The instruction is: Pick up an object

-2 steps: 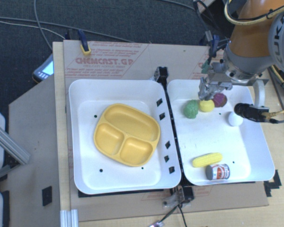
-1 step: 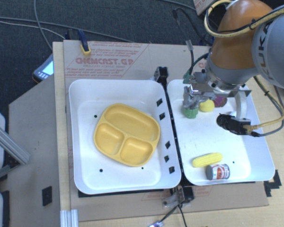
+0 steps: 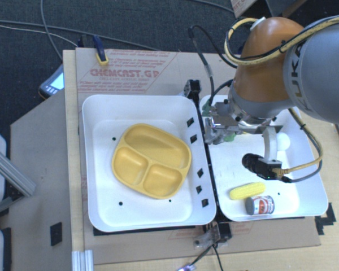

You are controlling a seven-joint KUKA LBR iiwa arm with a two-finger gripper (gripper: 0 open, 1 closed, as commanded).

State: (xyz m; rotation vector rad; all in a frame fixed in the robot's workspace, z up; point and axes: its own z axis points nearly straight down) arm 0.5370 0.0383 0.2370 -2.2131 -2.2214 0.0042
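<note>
The arm (image 3: 265, 55) hung over the 11 o'clock corner of the right bin (image 3: 305, 191), with the end effector (image 3: 219, 130) low beside the wall shared with the left bin (image 3: 90, 151). The wrist covered it from above, so whether it was set wide or narrow could not be told, and nothing could be seen held in it.

The nearest loose things were a corn cob (image 3: 247, 191) and a small can (image 3: 260, 205). The cob lay at about 5 o'clock from the end effector, well apart from it, with its long axis roughly along 8 to 2 o'clock. The can lay on its side just beside the cob, a little farther along the same bearing and near the bin's 6 o'clock rim. A yellow plate (image 3: 151, 160) sat in the left bin, at about 8 o'clock.

To do the step well, the arm would probably have to shift toward 5 o'clock, settle squarely over the cob's middle, turn to close across its narrow width, and come down straight. The can sat close enough that a drift that way risked nudging it or catching both.
</note>
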